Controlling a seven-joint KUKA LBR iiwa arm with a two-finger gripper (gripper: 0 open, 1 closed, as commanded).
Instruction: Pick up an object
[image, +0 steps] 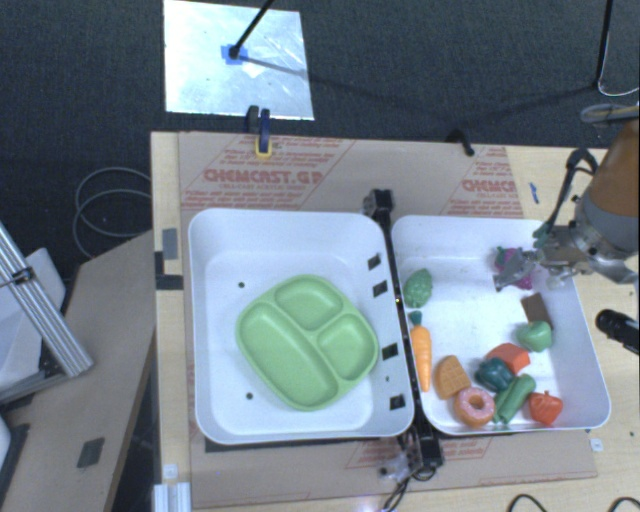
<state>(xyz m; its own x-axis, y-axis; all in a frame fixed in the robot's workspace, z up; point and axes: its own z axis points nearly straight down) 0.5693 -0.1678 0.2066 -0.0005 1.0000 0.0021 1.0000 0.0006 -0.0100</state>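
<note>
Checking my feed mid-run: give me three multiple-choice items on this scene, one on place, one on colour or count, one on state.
1. The carrot lies in:
A. the right bin
B. the left bin
C. on the bench

2. The divided plate has how many compartments?
A. two
B. three
C. five

3. The gripper is:
A. over the left bin
B. above the plate
C. over the right bin's far end

Answers:
1. A, beside the right bin's left wall.
2. B, three hollows show.
3. C, near that bin's far right corner.

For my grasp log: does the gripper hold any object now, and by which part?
It cannot be told. The two-finger gripper is over the right white bin, its tip too blurred to show anything between the fingers.
</note>
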